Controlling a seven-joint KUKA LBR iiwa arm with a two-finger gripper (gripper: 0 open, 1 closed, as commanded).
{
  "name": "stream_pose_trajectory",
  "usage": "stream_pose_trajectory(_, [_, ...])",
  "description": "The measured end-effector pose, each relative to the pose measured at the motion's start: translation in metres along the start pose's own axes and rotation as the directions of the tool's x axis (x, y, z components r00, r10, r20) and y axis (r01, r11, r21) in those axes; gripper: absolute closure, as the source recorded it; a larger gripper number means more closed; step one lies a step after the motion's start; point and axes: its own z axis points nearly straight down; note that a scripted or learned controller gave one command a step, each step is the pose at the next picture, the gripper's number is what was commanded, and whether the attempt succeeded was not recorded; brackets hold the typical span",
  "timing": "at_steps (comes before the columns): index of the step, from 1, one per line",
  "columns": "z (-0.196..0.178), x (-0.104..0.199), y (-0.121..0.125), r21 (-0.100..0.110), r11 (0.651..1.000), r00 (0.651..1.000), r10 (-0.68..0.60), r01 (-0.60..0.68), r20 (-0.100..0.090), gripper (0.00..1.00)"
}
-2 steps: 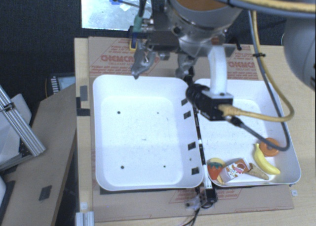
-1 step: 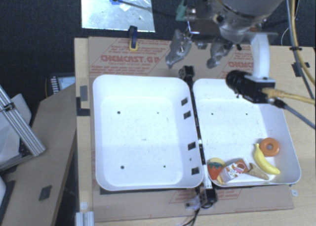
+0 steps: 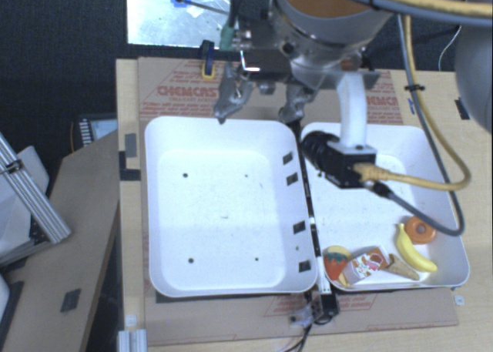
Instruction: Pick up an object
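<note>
Above the far edge of the left bin point(image 3: 223, 212), my tool point(image 3: 258, 108) hangs with fingers spread, gripping nothing. Pickable objects, including a banana point(image 3: 414, 249), cluster in the right bin's point(image 3: 431, 158) near corner, well apart, so repositioning is required.

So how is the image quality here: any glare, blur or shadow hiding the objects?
Camera view: soft focus overall, so the small items by the banana in the right bin blur together; the left bin is bright but not blown out; the gripper casts only faint shadow; a glaring patch lies beyond the bench.
</note>
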Motion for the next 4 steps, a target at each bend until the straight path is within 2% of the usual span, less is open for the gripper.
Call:
stream_pose_trajectory(1, [0.001, -0.018, 0.095, -0.003, 1.000, 1.000, 0.013, -0.013, 0.003, 0.00])
stream_pose_trajectory(2, [-0.001, 0.008, 0.020, 0.000, 1.000, 1.000, 0.000, 0.000, 0.000, 0.00])
stream_pose_trajectory(3, [0.000, -0.072, 0.052, -0.003, 1.000, 1.000, 0.017, -0.017, 0.004, 0.00])
stream_pose_trajectory(4, [0.000, -0.025, -0.001, 0.000, 1.000, 1.000, 0.000, 0.000, 0.000, 0.00])
